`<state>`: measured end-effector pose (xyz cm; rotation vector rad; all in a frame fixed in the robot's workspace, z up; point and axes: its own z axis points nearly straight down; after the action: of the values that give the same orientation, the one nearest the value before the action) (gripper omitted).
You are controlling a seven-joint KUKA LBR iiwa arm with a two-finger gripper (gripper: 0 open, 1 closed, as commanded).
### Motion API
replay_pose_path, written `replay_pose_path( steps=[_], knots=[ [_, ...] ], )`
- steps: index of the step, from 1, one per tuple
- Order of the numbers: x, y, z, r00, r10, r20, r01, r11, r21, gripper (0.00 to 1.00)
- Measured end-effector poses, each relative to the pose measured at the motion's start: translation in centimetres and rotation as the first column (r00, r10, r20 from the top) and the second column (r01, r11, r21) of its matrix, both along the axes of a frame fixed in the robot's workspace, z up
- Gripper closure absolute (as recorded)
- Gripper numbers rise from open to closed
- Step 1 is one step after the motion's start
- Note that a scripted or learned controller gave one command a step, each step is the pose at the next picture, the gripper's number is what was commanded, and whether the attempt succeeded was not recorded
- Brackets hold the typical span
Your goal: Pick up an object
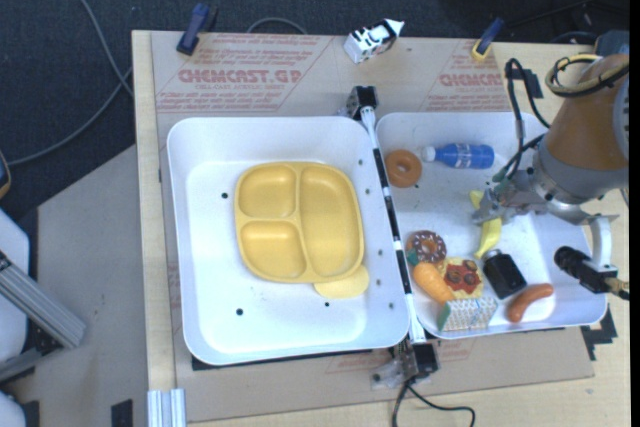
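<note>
The pincer (492, 206) hangs just above the banana (488, 237) in the right bin (440, 130); its grip I cannot tell. The banana looks light, smooth and stiff, best pinched across its middle.

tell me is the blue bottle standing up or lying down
Lying down. The blue bottle rests on its side in the right bin, white cap pointing toward the donut.
</note>
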<state>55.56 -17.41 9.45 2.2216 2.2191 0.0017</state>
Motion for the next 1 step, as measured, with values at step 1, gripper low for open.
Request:
replay_pose_path(
  steps=[1],
  knots=[
    [3.07,6.46,-1.01,1.0,0.002,0.0,-0.002,1.0,0.0,1.0]
  ],
)
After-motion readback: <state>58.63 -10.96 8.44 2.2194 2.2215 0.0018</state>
